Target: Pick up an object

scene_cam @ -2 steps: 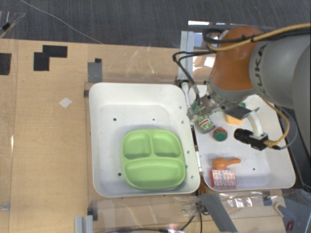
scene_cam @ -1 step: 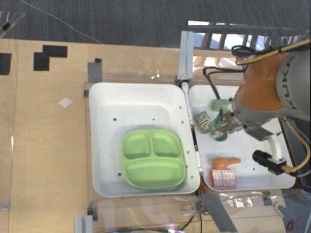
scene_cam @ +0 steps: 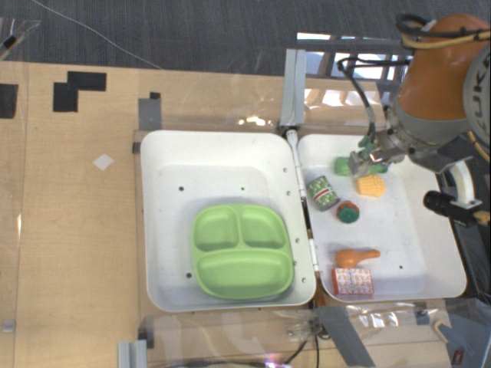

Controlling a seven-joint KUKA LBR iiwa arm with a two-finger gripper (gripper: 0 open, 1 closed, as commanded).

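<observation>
Hovering low in the right bin, claw above the toys.
Spread of claw impossible to tell; nearest: yellow corn piece just below, small green piece beside.

Left bin holds a green divided plate. Right bin: claw low at far end, w/ small green piece just beside it & yellow block just below. Also green can, dark green ball, orange carrot, red packet near front.
</observation>
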